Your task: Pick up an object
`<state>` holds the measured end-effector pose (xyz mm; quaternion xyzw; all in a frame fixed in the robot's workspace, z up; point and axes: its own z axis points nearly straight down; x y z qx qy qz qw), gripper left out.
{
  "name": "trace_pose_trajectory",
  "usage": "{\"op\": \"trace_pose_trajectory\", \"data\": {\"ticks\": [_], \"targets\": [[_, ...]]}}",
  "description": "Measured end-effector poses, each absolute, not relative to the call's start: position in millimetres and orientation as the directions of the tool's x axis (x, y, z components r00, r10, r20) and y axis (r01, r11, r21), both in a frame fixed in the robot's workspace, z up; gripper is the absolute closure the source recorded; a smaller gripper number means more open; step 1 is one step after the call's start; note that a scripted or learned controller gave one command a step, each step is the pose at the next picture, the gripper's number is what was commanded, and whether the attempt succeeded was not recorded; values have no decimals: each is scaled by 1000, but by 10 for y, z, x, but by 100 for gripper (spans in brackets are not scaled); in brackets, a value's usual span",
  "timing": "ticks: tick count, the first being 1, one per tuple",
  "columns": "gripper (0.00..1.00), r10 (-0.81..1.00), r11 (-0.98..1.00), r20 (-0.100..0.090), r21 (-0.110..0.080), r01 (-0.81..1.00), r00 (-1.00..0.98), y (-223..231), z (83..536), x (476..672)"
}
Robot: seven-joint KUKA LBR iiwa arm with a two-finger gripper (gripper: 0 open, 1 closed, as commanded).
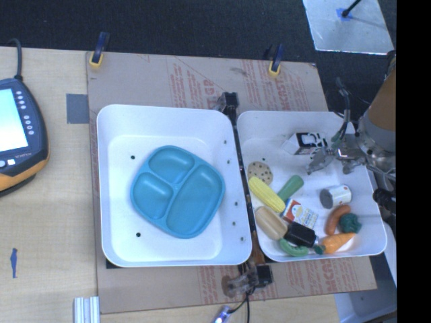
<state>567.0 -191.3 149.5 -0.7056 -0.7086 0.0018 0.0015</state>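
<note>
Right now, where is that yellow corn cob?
The corn cob lies in the right bin, near its left wall, between the round cookie above and the bread roll below.

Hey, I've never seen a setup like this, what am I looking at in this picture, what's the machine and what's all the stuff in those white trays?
This is one camera fixed above a workbench, looking down at a slant. The machine is a robot arm reaching in from the right; its end effector hangs over the right bin, and I see nothing between its fingers. Two shallow white bins sit side by side. The left bin holds a blue divided plate. The right one holds toy food and small items: a corn cob, a carrot, a cookie and a small can. The device at the far left is a handheld controller.
</note>
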Motion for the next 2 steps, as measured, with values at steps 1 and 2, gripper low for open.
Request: {"op": "trace_pose_trajectory", "data": {"ticks": [1, 2], "targets": [[0, 1000, 5, -1, 2, 1000, -5, -1465, 941, 4916], [0, 1000, 4, -2, 0, 1000, -4, -1929, 1460, 6025]]}}
